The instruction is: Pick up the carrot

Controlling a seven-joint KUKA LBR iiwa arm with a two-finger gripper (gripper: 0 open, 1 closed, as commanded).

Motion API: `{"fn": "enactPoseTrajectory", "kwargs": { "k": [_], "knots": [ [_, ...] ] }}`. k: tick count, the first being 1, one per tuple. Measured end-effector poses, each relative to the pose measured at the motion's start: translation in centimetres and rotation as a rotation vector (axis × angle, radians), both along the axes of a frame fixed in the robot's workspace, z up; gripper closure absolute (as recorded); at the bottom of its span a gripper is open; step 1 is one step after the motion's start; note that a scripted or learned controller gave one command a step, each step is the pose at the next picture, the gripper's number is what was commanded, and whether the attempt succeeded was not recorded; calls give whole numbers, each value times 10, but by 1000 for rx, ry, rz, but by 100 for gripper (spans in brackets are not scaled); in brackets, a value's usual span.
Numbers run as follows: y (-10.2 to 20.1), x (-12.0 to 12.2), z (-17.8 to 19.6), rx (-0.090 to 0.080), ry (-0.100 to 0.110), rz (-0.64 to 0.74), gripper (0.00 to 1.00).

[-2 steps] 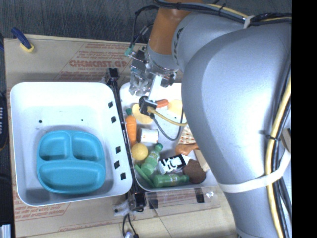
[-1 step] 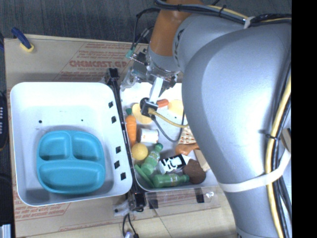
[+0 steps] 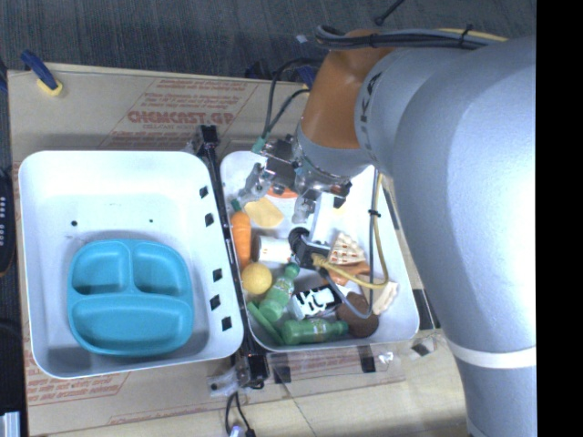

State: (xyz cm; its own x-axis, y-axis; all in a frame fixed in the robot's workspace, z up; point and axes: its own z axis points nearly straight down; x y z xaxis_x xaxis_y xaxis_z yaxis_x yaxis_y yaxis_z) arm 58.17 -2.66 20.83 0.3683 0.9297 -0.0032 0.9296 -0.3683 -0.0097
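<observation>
Two shallow white bins sit side by side on the worktop point(image 3: 182, 107), under a fixed camera that looks down at a slant. Largest in view is the grey arm point(image 3: 455, 153), which reaches in from the right and covers the far right corner of the right bin point(image 3: 401, 285); its orange band point(image 3: 332, 98) sits just above the wrist. The left bin point(image 3: 55, 180) holds one blue divided tray point(image 3: 132, 296) near its front. The right bin is crowded with toy food. The hand point(image 3: 278, 185) hangs over the back of this bin; from where an onlooker stands, whether it is apart or together cannot be told, and nothing shows in its grip. The carrot point(image 3: 240, 238) lies lengthwise along the left wall of the right bin, just forward of the hand and apparently untouched. A pale chip-like piece point(image 3: 265, 212) lies just beside its upper end, a yellow lemon point(image 3: 257, 279) touches or nearly touches its lower end, and green bottles point(image 3: 305, 330) lie nearer the front.

Judged risks: the bin wall may block one side of the hand as it descends, so the carrot slips out; the close neighbours may be caught instead; and the carrot's smooth, tapered form may roll under a closing grip.
</observation>
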Motion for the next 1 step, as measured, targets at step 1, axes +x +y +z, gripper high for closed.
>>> {"fn": "enactPoseTrajectory", "kwargs": {
  "k": [1],
  "knots": [
    [-24,30,-18,-3,1,-40,0]
  ]
}}
